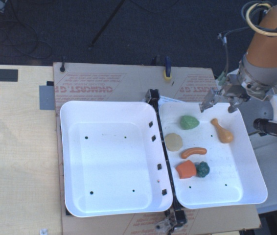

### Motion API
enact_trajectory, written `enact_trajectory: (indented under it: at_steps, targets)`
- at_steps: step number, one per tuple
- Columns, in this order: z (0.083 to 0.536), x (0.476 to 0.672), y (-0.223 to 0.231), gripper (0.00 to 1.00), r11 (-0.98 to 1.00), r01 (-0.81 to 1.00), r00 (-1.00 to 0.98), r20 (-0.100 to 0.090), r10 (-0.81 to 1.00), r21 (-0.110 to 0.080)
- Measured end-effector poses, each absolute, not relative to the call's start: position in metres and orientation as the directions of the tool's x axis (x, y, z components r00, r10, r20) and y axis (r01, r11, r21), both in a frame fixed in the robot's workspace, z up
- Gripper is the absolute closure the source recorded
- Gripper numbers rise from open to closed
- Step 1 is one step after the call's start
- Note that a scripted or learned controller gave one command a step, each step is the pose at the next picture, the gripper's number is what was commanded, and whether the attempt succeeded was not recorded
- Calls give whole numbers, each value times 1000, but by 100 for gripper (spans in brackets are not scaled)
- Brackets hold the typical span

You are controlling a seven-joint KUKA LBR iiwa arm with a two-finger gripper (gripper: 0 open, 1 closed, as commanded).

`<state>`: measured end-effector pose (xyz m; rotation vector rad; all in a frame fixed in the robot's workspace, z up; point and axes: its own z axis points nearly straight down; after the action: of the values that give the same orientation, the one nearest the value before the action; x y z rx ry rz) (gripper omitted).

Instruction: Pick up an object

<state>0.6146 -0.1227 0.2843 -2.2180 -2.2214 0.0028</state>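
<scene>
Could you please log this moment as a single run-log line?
gripper: open, above right bin's far edge | holding: nothing | chicken drumstick: nearest, untouched | phase: approach

i count two white bins: the left bin (75,131) and the right bin (246,180). in the right one i count six small things: one green lump (189,122), one orange drumstick-shaped piece (222,130), one pale tan disc (173,142), one orange-red sausage (194,152), one red-orange block (186,169) and one dark teal lump (203,169). i have one claw (220,103), with two fingers.
</scene>
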Motion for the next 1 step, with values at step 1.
enact_trajectory:
  at_steps: [1]
  targets:
    - [452,570,-191,0,-5,1000,5,-8,1000,15]
